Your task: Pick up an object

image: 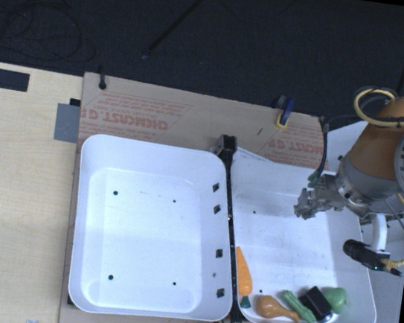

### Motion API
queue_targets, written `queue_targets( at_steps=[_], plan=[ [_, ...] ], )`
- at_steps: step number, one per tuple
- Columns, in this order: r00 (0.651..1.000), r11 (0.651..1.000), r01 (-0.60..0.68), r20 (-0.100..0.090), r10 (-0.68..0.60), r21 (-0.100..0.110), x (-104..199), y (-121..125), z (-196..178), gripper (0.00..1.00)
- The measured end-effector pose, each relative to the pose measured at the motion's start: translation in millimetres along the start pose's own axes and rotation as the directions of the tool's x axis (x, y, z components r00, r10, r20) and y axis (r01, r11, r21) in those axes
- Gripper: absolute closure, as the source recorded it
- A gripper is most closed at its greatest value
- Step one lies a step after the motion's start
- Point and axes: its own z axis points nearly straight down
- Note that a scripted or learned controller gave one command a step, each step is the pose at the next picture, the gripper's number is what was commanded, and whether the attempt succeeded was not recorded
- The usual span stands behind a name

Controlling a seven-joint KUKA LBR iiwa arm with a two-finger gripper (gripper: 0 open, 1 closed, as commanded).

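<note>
Camera view: orange carrot (243, 271) lay lower centre, in right bin (285, 207) by the divider — long axis near vertical, tip up. Gripper (307, 205) hovered upper right, well apart; finger state too small/blurred — can't tell.

Arm (394, 159): grey body with a wide orange band (380, 142) above the wrist, and a yellow cable loop (372, 102) sitting on top of the band. Hand (306, 207) is a small dull-grey metal assembly, detail too fine to resolve. A black cylindrical fitting (363, 254) with a white bracket hangs off the wrist, with thin yellow wiring beside it.
</note>
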Motion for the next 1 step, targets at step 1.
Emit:
queue_targets(
  at_steps=[1],
  plan=[
    [1.0,1.0,0.003,0.0,-0.003,0.0,65.0,-11.0,61.3,1.0]
  ],
)
